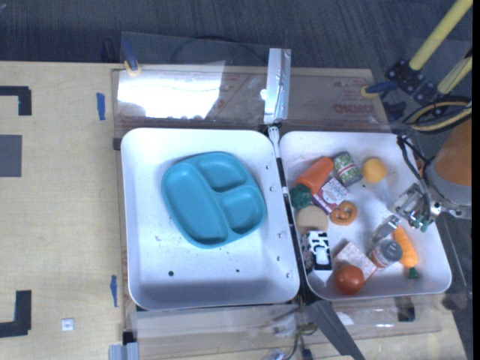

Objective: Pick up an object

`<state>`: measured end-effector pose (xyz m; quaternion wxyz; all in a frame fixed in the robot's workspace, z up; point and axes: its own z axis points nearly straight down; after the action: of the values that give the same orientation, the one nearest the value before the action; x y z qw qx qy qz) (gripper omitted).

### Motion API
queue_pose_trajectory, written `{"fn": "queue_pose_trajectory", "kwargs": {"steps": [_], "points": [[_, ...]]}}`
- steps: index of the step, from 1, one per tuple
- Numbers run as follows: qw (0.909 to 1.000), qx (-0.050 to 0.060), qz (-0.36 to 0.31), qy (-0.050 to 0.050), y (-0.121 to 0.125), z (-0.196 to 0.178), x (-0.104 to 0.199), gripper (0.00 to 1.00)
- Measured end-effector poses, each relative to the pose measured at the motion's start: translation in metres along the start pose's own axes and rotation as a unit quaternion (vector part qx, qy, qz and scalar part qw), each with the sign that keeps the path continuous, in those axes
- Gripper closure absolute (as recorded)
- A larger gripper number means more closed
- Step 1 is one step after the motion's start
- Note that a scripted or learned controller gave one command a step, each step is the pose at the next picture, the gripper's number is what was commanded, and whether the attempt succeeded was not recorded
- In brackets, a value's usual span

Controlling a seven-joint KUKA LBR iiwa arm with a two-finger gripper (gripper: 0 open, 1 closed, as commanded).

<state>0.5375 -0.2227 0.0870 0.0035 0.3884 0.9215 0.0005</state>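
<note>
Right bin [439, 276] — pincer [411, 210] hangs above carrot [406, 247], its spread impossible to tell.

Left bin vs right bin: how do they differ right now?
The left bin holds a single blue divided tray; the right bin holds a scatter of small items, among them a tomato, a carrot and a yellow ball. The gripper is over the right bin, away from the left bin. Both are shallow, white, with rounded corners.
</note>
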Motion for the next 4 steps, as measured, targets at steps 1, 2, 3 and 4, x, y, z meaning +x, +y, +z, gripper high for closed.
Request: {"fn": "queue_pose_trajectory", "kwargs": {"steps": [1,2,3,4], "points": [[0.9985,0.001,-0.055,0.003,-0.021,-0.020,0.021,0.00],[0.9959,0.001,-0.090,0.001,-0.018,0.000,0.018,0.00],[0.9979,0.001,0.066,0.000,-0.006,-0.023,0.005,0.00],[0.9952,-0.002,0.098,0.003,-0.024,0.000,0.031,0.00]]}}
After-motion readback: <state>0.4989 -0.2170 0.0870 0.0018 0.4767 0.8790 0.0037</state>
